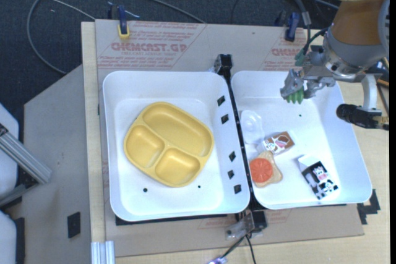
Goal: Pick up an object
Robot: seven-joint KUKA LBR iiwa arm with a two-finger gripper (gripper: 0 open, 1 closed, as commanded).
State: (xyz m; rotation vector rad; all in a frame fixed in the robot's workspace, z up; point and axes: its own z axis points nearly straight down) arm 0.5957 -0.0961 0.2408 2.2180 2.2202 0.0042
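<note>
Overhead, the claw hung above the far part of the right bin; whether its green-tipped ends were apart or together could not be told. Nearer in that bin lay a clear cup, a snack packet, an orange-topped toast and a black-and-white carton. A yellow divided tray filled the left bin.

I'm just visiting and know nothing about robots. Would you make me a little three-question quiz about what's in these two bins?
1. True or false: the yellow divided plate lies in the left bin.
2. The hand hovers over which bin: A) left, B) right?
3. Fill in: the orange-topped toy sandwich lies near the right bin's ____ edge.

Key: 1 true; 2 B; 3 front (nearest the camera). Beside the sandwich lie a small brown-and-white snack packet and a black-and-white block.
</note>
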